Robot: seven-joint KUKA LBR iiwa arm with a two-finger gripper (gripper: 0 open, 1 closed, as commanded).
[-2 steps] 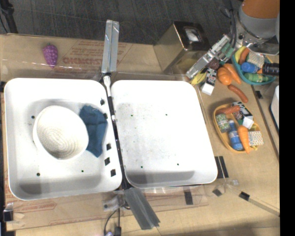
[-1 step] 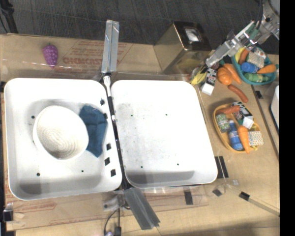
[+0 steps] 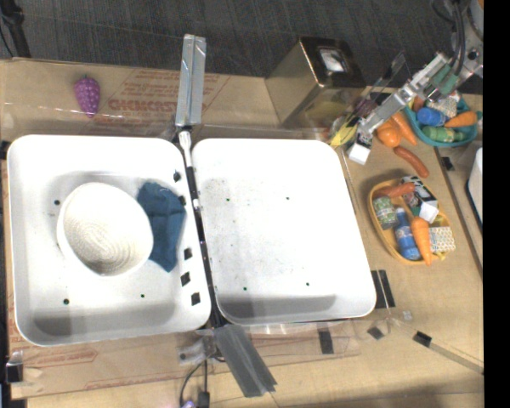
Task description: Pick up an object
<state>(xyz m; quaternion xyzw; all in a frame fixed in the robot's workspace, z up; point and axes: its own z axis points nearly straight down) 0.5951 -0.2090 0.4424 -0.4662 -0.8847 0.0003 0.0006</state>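
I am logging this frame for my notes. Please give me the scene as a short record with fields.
left bin: holds a white hat and a blue cloth, touching
right bin: white, with dark specks
purple toy: on the bench behind the left bin
yellow basket: right of the bins, with small toys
hand: at the far right, above the bench, outside both bins

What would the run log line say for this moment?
arm: at upper right, off the bins | gripper: fingers unclear | left bin: white round object, blue cloth | pick: not yet done
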